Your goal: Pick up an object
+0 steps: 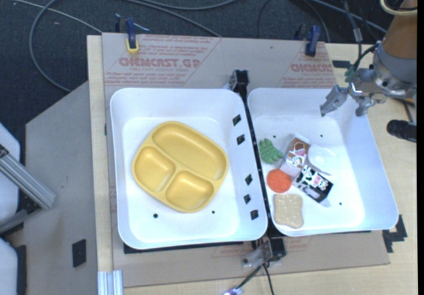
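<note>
The right bin (358,154) holds several small items: a green leafy piece (269,151), a brown and white packet (297,151), a red-orange round piece (279,180), a black and white cow-patterned packet (314,183), a beige bread slice (288,210) and a clear plastic piece (324,156). My gripper (346,101) hangs over the bin's far right corner, well above and behind the items. Its two fingers are spread apart with nothing between them.
The left bin (126,115) holds a yellow divided plate (179,166). A black divider with clips (245,148) runs between the bins. Blue clamps (132,33) (313,38) hold the board at the back. Cables trail across the dark floor behind.
</note>
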Controlling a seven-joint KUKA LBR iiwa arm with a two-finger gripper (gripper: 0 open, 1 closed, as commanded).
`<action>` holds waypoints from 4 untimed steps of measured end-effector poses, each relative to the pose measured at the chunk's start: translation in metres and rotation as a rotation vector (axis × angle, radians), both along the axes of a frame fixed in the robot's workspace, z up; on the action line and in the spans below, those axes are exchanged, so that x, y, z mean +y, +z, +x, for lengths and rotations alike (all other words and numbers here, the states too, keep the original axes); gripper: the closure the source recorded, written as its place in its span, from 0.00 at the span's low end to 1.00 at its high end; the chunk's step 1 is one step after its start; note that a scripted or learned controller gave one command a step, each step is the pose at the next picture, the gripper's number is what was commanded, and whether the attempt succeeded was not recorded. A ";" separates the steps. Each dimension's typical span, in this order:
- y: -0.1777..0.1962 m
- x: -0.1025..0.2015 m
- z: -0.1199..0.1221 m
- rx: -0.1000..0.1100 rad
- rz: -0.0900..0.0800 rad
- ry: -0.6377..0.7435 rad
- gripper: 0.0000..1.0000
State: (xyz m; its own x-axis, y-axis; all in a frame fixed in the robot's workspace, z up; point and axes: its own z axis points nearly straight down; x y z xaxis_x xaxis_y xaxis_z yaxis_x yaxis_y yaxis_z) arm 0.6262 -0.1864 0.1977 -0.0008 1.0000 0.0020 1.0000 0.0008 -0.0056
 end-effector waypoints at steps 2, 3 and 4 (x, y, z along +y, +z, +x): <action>-0.086 0.009 0.002 -0.001 0.000 0.001 0.00; -0.072 0.008 0.004 -0.007 -0.001 0.001 1.00; -0.007 0.007 0.003 -0.013 -0.004 0.000 1.00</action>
